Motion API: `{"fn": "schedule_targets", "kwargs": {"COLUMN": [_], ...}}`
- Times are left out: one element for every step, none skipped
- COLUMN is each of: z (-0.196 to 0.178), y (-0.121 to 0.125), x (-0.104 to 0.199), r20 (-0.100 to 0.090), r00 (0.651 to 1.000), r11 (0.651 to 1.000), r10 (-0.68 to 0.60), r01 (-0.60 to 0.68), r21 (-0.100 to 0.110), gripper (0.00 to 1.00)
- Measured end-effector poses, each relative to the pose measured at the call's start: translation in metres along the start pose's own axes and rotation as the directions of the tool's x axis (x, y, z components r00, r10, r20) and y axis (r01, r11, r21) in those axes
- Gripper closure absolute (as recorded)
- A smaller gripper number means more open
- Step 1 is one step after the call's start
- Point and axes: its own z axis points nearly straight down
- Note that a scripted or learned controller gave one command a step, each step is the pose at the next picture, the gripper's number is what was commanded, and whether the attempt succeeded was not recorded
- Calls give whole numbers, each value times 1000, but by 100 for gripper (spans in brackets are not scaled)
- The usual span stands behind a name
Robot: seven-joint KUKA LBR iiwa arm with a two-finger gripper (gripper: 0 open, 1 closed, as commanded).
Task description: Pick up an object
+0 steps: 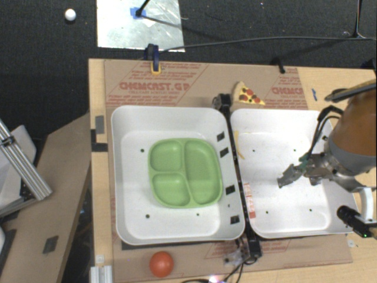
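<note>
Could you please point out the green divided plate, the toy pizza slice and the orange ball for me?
green divided plate (185, 173), camera view, on its centre ridge.
toy pizza slice (248, 95), camera view, on its topped face.
orange ball (161, 263), camera view, on its middle.
</note>
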Motion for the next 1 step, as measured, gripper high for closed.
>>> {"fn": "schedule_targets", "kwargs": {"z": [-5], "y": [3], "x": [0], "r20": [2], "r00": [1000], "r11": [1000], "r10": [-3], "r01": [3], "r21": [-12], "gripper": [0]}}
